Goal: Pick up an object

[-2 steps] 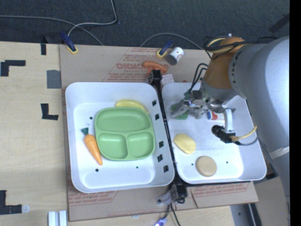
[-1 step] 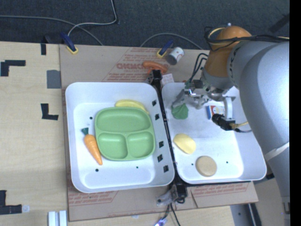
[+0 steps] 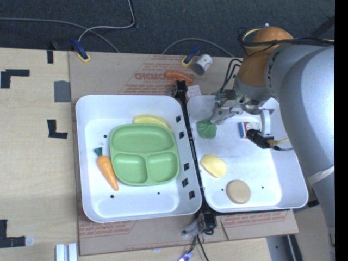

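In the right bin (image 3: 283, 189) a small green object (image 3: 206, 129) lies near the left wall. My gripper (image 3: 219, 115) hangs right over its upper right side, close to it or touching it; I cannot tell which. Nearer the front of the same bin lie a yellow lemon-shaped piece (image 3: 213, 166) and a tan round piece (image 3: 238, 191). The left bin (image 3: 89, 113) holds a green divided plate (image 3: 144, 153), an orange carrot (image 3: 106, 170) to its left and a yellow piece (image 3: 150, 120) half hidden behind the plate.
The grey arm (image 3: 304, 97) with its orange band (image 3: 258, 64) covers the right bin's far right side. An orange sausage-shaped item (image 3: 179, 76) and a small grey cylinder (image 3: 202, 64) lie on the cardboard behind the bins. Blue clamps (image 3: 80, 50) hold the cardboard's far edge.
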### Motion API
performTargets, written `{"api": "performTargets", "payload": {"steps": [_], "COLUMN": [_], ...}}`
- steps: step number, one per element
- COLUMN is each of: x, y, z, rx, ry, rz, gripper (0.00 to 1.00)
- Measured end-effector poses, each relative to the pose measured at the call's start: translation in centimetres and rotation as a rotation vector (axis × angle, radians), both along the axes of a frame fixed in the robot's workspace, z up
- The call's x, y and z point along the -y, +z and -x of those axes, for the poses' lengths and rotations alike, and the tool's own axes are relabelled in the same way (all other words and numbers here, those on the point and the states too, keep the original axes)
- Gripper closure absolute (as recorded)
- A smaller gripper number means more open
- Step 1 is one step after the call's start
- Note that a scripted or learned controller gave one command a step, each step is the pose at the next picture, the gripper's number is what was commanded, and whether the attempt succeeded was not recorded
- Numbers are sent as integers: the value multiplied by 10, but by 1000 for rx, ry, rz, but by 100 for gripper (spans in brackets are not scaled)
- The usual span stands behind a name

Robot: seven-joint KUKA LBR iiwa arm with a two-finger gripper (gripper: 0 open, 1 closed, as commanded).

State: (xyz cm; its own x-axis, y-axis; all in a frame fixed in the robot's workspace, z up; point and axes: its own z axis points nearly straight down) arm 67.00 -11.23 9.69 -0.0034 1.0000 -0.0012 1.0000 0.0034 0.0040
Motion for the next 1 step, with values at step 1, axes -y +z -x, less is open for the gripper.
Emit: {"api": "performTargets", "payload": {"steps": [1], "x": [-54], "y": [88], "z": [19], "rx": [-3], "ry": [-1], "rz": [-2], "gripper": [100]}}
